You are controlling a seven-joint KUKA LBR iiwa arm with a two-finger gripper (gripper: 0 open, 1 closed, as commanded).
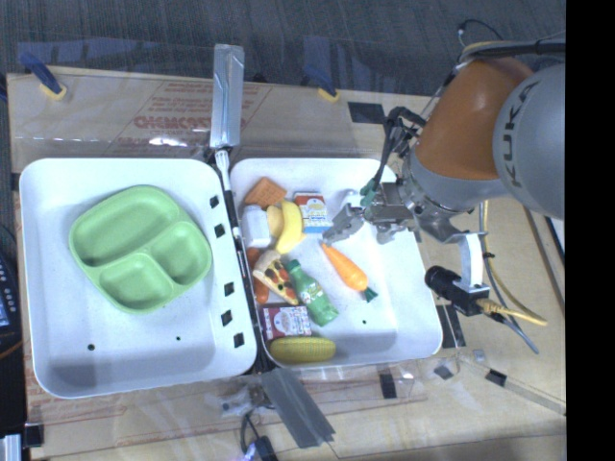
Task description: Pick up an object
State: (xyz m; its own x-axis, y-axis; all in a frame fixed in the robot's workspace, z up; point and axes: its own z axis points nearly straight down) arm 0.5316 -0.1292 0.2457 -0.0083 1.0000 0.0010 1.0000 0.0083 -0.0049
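Carrot [346, 267] just below open fingers [342, 223].

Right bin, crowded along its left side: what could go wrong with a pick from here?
1. The gripper hovers just above the carrot's upper end; a slightly off descent may push it aside rather than catch it.
2. The banana, green bottle and corn lie packed near the right bin's left wall, so a grab there may knock neighbours.
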